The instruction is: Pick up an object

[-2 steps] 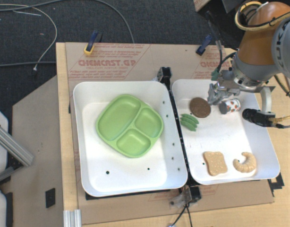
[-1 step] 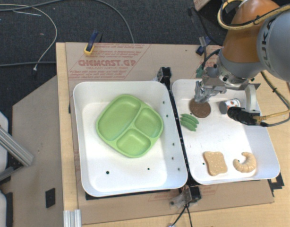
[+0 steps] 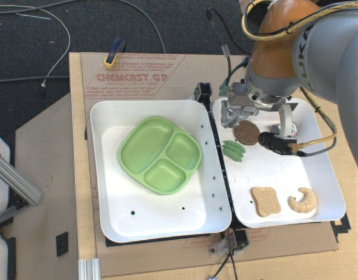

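From my seat I see the gripper (image 3: pixel 258 116) low over the right bin (image 3: pixel 327 174), its two fingers (image 3: pixel 227 113) spread wide with nothing between them. A brown round patty (image 3: pixel 246 133) lies just below the gap between the fingers, near their tips, with green pea pods (image 3: pixel 234 150) a little further down toward the left one. The toast slice (image 3: pixel 265 201) and croissant (image 3: pixel 303 200) sit well apart from the fingers, and the green divided plate (image 3: pixel 160 154) lies in the left bin (image 3: pixel 109 174).

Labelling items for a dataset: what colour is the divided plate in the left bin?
Light green divided plate, seen in the camera view.
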Tool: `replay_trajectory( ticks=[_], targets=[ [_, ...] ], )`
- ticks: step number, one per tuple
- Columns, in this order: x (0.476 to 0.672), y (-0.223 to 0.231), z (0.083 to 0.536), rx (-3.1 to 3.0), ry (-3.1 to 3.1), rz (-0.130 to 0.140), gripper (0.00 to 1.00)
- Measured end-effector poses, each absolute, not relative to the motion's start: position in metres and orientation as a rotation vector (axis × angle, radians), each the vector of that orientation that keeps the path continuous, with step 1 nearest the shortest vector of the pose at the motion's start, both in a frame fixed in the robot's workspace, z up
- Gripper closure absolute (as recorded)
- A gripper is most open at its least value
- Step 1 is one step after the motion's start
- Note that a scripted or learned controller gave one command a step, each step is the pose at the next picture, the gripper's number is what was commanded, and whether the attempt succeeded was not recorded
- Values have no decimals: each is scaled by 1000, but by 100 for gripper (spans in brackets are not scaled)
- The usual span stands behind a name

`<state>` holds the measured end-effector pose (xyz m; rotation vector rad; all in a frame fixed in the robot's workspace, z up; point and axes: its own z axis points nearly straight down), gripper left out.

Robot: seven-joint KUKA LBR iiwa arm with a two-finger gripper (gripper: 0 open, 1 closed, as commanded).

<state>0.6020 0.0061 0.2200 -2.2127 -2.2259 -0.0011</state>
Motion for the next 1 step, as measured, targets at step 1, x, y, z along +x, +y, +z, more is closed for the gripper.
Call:
replay_trajectory(
  ticks=[1],
  targets=[
    [597,59,212,-2211,-2225,2,100]
  ],
)
